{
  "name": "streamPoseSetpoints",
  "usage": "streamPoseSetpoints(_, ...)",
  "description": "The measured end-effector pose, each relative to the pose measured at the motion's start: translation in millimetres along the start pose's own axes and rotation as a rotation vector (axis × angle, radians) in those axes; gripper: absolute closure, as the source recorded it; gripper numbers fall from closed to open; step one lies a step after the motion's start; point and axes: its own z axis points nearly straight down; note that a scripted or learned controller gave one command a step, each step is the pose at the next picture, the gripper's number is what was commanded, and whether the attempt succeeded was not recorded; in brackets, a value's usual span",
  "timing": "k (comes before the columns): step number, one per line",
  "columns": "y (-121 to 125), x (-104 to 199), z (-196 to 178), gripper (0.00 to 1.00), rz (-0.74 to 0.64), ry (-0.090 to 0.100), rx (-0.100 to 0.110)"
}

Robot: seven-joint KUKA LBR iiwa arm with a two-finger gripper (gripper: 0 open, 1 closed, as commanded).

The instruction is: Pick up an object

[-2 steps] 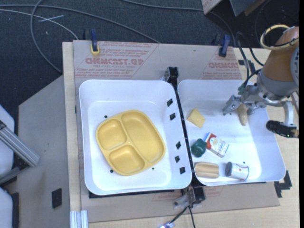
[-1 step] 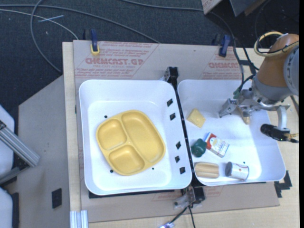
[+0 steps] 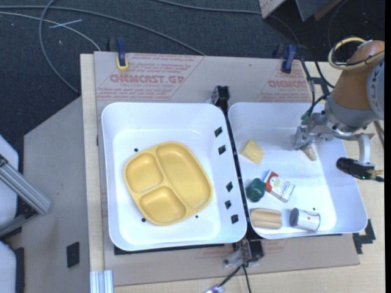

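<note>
Two white bins on a bench, arm over the right one

The left bin [image 3: 116, 163] holds a yellow divided tray [image 3: 168, 182]. In the right bin [image 3: 342, 218] lie a yellow wedge [image 3: 252, 151], a green piece [image 3: 255, 191], a small carton [image 3: 280, 187], a tan cylinder [image 3: 266, 218] and a grey can [image 3: 304, 218]. The gripper [image 3: 307, 144] hangs above the right bin's far side.

Right bin [image 3: 342, 182]: upper floor open; cheese wedge [image 3: 252, 151], carton [image 3: 278, 187], cylinder [image 3: 266, 218], cup [image 3: 304, 219] crowd lower-left.

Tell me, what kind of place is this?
Probably a robotics lab test bench: a robot arm reaches over two white bins clamped to a board, one holding a yellow divided tray, with loose cables on the floor.
</note>
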Motion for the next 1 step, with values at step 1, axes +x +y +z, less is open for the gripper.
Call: streamPoseSetpoints(1,1.2,10.5,-55.1,1.00,0.001,-0.002,-0.001)
